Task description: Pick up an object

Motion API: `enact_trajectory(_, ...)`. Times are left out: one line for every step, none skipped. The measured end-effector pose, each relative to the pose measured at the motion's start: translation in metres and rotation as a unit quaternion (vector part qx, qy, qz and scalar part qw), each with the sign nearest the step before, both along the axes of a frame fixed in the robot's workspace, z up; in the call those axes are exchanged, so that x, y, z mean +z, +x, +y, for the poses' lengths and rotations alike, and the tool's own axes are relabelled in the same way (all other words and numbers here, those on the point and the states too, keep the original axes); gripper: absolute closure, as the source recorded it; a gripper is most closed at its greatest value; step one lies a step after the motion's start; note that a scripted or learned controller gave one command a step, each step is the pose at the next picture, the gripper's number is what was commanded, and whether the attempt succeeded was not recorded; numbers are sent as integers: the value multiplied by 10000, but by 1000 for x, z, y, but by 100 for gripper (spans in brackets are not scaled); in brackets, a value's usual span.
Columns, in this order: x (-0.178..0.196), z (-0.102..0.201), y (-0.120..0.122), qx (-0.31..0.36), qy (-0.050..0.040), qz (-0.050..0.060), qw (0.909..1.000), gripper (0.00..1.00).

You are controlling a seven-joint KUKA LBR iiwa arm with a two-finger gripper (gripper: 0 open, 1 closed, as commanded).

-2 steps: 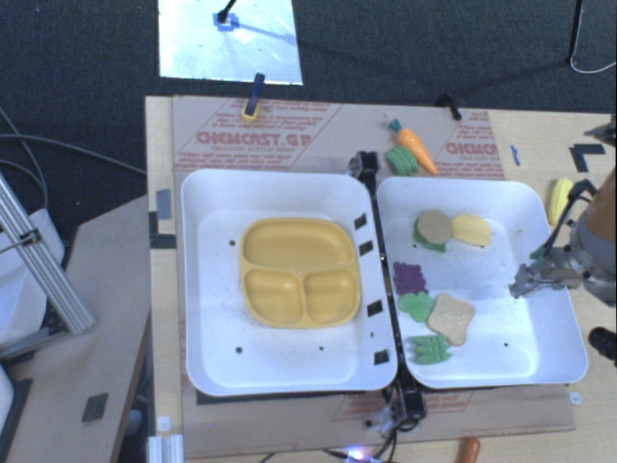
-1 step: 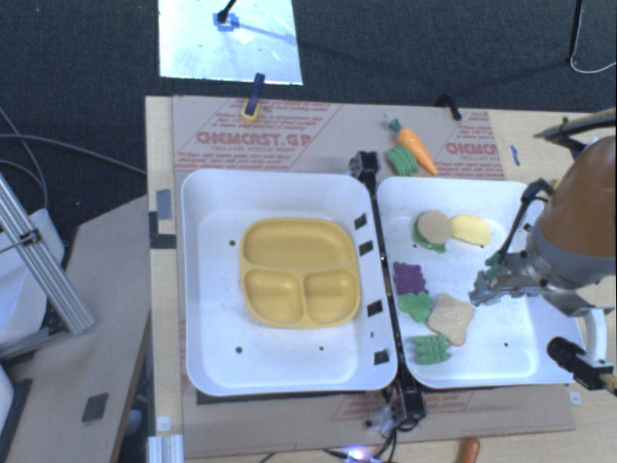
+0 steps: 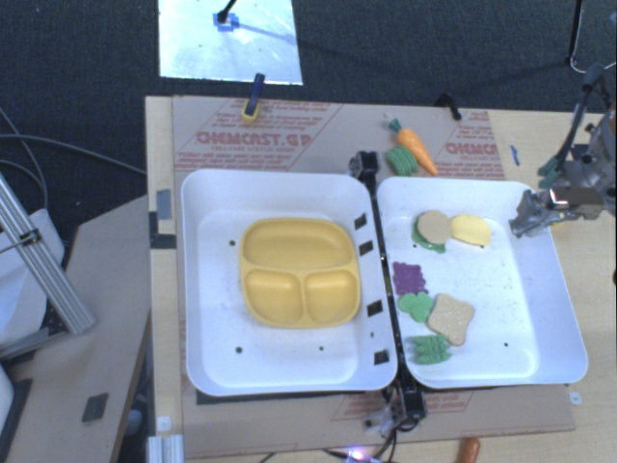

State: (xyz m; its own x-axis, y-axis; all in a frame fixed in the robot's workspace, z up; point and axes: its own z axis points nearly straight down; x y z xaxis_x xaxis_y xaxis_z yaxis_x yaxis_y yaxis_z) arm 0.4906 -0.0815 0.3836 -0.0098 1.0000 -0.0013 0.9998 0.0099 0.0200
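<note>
Nearest the lens, at the bottom edge of the frame, a bundle of cables and a clamp (image 3: pixel 400 411) sits where the two white bins meet. Just above it, the right bin (image 3: pixel 549 297) holds a scatter of toy food: a green leafy piece (image 3: pixel 430 348) at the lower left, a slice of toast (image 3: pixel 450 318) touching a green broccoli-like piece (image 3: pixel 415 306), a purple grape cluster (image 3: pixel 409 278) above those, and near the bin's top a round burger-like piece (image 3: pixel 432 230) just beside a yellow lemon-shaped piece (image 3: pixel 470 230). The left bin (image 3: pixel 207 258) carries a yellow divided tray (image 3: pixel 300 271) with one wide compartment above and two smaller ones below.

Beneath the bins lies a brown sheet (image 3: pixel 289 135) printed in red; "CHEMCAST" reads on the upper left, with a few more letters after it, and part of the same word shows at the upper right. A toy carrot (image 3: pixel 415 144) with a green piece (image 3: pixel 401 160) rests on that sheet above the right bin, and a blue and yellow clip (image 3: pixel 254 98) lies near the counter's (image 3: pixel 106 249) top edge.

At the right of the frame the gripper (image 3: pixel 528 216) hangs over the right bin's upper right rim, well apart from the food; I cannot tell how wide it is, and nothing shows between its tips.
</note>
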Motion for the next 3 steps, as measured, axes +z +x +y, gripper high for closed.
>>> enact_trajectory(161,14,35,-12,-7,-14,10000,100)
enact_trajectory(108,-99,-5,-99,-5,103,9999,100)
enact_trajectory(-99,-95,45,-42,19,153,9999,100)
